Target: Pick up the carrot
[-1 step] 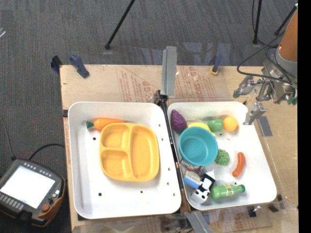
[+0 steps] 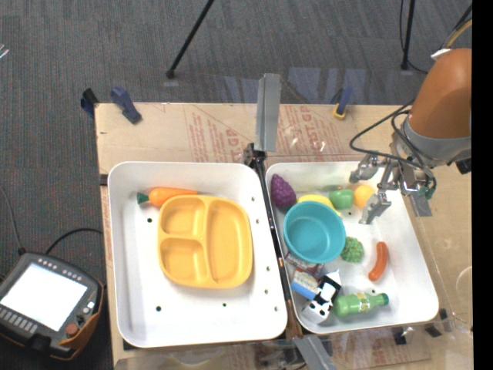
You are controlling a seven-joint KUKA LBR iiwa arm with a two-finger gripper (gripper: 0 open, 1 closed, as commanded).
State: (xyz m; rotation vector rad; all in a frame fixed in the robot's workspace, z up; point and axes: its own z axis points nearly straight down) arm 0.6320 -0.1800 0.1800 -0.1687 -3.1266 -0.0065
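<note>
The carrot (image 2: 171, 195) is lying in the left bin (image 2: 127, 284), at its far side, touching the far edge of the yellow divided plate (image 2: 206, 241). The gripper (image 2: 379, 189) is hovering over the far right part of the right bin (image 2: 416, 284), well apart from the carrot, with its fingers (image 2: 375, 205) spread and nothing between them. Just left of the fingers are sitting a yellow lemon (image 2: 363, 195) and a green pepper (image 2: 341, 199); nearer lies a sausage (image 2: 377, 261).

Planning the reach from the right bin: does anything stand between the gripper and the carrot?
Yes. The gripper hangs over the right bin; the carrot lies in the left bin, touching the yellow tray. The bins' walls and the teal bowl lie between.
</note>
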